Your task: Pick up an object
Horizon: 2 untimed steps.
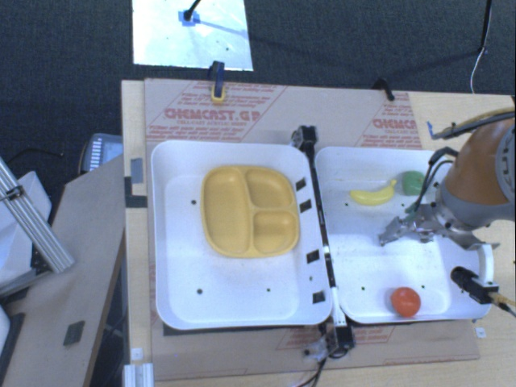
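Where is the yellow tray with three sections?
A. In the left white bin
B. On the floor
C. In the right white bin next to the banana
A. The yellow tray lies flat in the left bin, while the banana and the red ball sit in the right bin.

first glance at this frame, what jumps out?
The big yellow divided plate in the middle of the left bin grabs the eye first. Next is the arm's gripper, low inside the right bin, just below a yellow banana and a green object near the far side. A red-orange tomato sits alone near that bin's front edge.
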{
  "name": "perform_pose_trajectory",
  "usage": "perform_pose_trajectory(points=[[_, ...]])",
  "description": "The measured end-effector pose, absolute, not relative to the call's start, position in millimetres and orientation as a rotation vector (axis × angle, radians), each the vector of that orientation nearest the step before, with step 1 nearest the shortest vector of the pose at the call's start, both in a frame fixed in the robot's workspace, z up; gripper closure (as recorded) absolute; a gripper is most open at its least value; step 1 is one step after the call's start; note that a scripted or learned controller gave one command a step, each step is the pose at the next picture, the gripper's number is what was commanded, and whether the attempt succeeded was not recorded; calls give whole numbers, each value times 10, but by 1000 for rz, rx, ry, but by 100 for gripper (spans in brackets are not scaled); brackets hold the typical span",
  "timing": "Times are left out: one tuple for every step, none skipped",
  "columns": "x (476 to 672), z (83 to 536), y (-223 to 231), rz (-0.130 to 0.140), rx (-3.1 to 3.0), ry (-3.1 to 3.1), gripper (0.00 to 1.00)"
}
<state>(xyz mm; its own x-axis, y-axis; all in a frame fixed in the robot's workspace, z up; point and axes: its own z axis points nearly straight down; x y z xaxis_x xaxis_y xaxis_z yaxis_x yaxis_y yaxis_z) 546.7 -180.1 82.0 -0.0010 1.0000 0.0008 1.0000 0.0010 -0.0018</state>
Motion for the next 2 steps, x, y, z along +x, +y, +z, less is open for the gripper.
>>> perform_pose_trajectory(points=[[5481,951,-1807,-2,-2223,-2225,100],[5546,1584,-1782,-6,-2222,-2231,100]])
